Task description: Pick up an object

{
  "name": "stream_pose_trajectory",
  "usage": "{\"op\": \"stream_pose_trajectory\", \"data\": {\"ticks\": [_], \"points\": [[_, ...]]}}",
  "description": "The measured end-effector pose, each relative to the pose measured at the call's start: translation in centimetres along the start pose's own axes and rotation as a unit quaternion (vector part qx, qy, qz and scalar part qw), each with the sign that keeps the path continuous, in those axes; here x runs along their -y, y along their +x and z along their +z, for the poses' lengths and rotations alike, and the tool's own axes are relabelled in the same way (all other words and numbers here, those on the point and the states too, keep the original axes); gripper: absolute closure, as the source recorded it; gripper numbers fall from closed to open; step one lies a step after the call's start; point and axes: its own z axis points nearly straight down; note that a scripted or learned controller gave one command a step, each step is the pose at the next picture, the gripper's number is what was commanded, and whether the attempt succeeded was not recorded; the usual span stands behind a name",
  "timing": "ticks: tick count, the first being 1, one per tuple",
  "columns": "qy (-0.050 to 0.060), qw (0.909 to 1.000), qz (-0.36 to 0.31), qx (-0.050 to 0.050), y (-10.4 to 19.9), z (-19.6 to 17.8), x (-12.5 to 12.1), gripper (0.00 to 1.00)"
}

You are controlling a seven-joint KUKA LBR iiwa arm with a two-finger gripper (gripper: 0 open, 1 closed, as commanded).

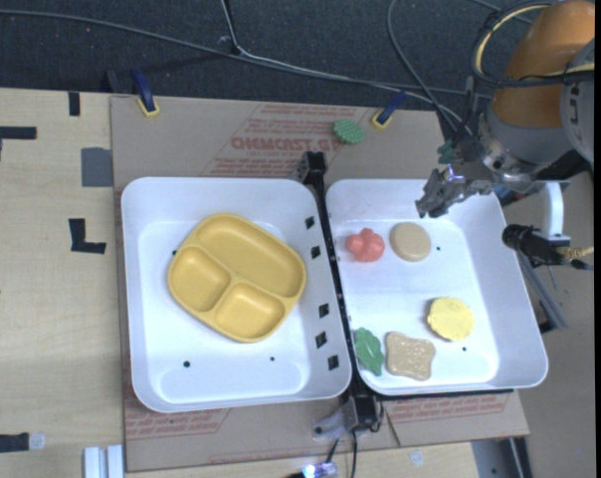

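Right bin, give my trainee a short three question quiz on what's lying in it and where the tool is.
1. True or false: the yellow divided tray lies in the right bin.
2. Which item lies closest to the tool? A) toast slice B) tan round piece C) green leafy piece
3. Fill in: the red piece lies directly beside the ____ round piece.

Key: 1 false; 2 B; 3 tan.
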Motion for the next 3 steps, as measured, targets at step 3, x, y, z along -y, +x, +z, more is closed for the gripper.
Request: {"op": "stream_pose_trajectory", "data": {"ticks": [3], "points": [[0.001, 1.0000, 0.000, 0.000, 15.6, 1.4, -0.5, 1.00]]}}
